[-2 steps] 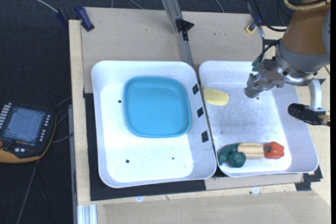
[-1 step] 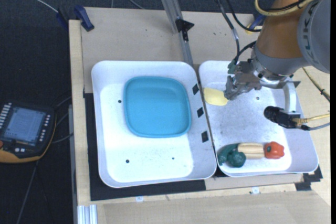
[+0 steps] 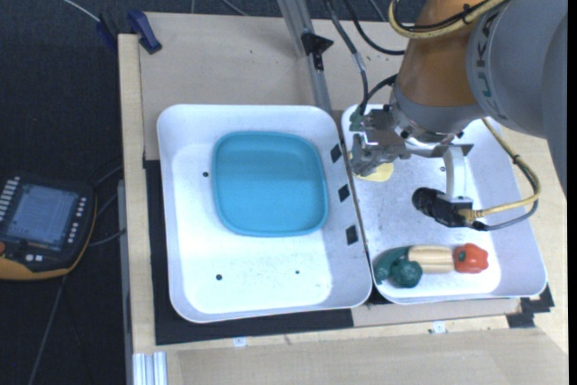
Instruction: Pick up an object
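We see the hand [image 3: 368, 151] low over the right bin's [image 3: 514, 239] far left corner, just above a small yellow object [image 3: 380, 172]; we cannot tell how it is set. A green item [image 3: 398, 270], a tan piece [image 3: 432, 259] and a red one [image 3: 470, 258] lie along the near edge. The left bin [image 3: 180, 194] holds a blue tray [image 3: 270, 183].

Position: one fixed camera hangs above my bench [image 3: 225, 59], off the floor and over both bins.
Facing: it looks down at a slant, so the bench's far edge sits at the top of the picture.
Nearness: far enough back to take in the left bin [image 3: 180, 284], the right bin [image 3: 514, 275] and dark floor on the left.
My entry: my arm [image 3: 478, 50] reaches in from the right.
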You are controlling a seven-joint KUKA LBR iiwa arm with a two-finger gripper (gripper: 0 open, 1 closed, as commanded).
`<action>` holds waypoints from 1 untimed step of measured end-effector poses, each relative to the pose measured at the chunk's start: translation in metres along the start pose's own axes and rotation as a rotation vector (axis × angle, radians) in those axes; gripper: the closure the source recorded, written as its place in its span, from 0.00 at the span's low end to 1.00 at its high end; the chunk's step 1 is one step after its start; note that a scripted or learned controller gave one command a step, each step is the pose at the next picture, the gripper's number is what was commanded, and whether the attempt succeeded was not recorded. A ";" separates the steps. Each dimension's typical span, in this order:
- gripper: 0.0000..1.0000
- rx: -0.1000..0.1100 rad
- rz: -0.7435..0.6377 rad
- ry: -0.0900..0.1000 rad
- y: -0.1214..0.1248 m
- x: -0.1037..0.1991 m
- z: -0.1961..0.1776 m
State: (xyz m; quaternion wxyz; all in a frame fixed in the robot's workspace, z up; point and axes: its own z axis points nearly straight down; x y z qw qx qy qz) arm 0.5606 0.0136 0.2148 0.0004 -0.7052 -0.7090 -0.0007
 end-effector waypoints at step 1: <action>1.00 0.001 0.000 0.000 0.004 0.059 0.003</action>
